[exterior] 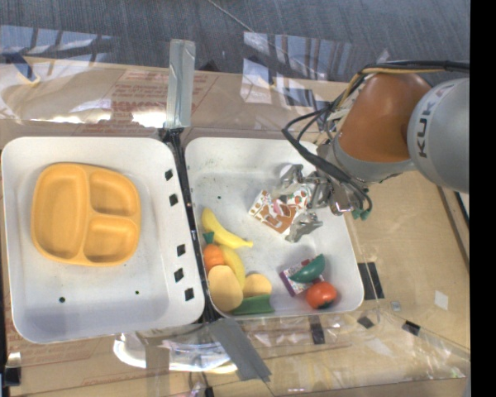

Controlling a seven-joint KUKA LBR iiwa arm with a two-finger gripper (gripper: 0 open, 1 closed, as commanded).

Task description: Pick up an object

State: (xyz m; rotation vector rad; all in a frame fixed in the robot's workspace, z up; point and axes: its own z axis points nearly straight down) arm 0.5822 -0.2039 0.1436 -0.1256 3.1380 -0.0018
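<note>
Over the right bin (347,222) the grey arm (442,135) with its orange band has reached in from the right, and its end effector (302,205) sits low above the upper middle of that bin, right at a small flat packet (273,211) printed in red and white. From where I stand the metal fingers look to be on either side of the packet's right edge, but I cannot tell whether they are spread or pinched, nor whether the packet is truly between them. It reads to me as the reaching and grasping step, with nothing lifted yet, since the packet looks to lie on the bin floor. Other choices sit well apart toward the near edge: a yellow banana (223,234) by the divider, an orange fruit (214,257) just below it, a pale round piece (224,288), a green strip (252,306), a tomato (321,294) and beside it a purple wrapper (296,278) with a dark green piece (312,266) on top. The left bin (16,222) holds a yellow divided tray (85,213). The next move, I judge, calls for a firm closing on the packet and a straight lift; a thin flat thing like that may slip out or stay behind
</note>
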